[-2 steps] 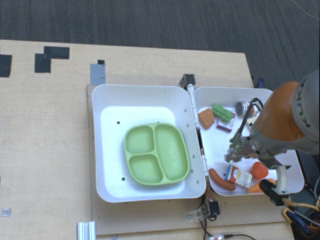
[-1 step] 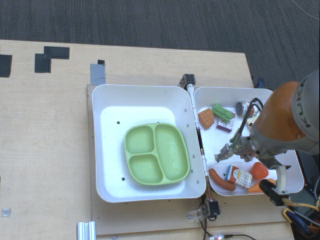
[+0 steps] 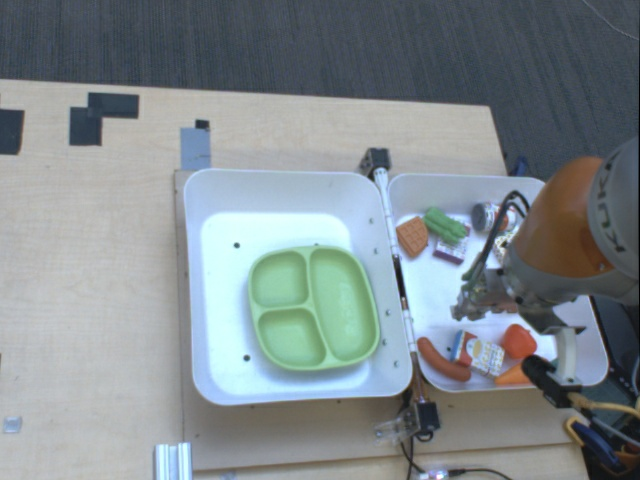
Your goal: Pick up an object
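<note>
No readable writing; the claw (image 3: 470,306) hangs over the right bin (image 3: 425,268), grip state unclear.

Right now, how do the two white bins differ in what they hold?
The left bin holds one large thing, a green divided plate; the right bin holds many small toys, such as a sausage, a waffle and a green vegetable. The arm hangs over the right bin, not the left bin. Both bins are white, shallow and side by side.
</note>
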{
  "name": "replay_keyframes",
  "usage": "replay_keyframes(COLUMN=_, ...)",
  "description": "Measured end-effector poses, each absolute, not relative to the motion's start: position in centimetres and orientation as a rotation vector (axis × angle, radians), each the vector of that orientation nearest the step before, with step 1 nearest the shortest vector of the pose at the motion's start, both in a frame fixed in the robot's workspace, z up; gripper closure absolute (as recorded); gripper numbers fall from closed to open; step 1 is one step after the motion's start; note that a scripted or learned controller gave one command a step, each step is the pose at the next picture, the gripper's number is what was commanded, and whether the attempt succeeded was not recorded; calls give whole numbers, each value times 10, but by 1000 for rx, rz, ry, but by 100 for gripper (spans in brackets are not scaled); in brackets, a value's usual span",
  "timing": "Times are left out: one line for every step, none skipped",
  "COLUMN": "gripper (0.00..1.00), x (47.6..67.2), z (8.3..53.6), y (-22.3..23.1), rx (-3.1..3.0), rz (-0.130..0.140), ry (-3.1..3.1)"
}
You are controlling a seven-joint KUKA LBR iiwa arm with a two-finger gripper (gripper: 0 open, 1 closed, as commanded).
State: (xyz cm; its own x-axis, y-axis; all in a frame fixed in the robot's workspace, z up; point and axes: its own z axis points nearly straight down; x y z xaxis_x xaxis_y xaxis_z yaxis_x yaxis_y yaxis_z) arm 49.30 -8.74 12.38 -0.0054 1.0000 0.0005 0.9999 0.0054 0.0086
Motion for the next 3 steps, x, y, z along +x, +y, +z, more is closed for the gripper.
replay_keyframes(gripper=0, x=493, z=124, y=-87, rx=2211, rz=10, ry=2224)
replay_keyframes(gripper=100, x=494, z=134, y=-87, rx=2207, rz=14, ry=2225)
replay_keyframes(gripper=0, x=494, z=134, y=-87, rx=2208, rz=14, ry=2224)
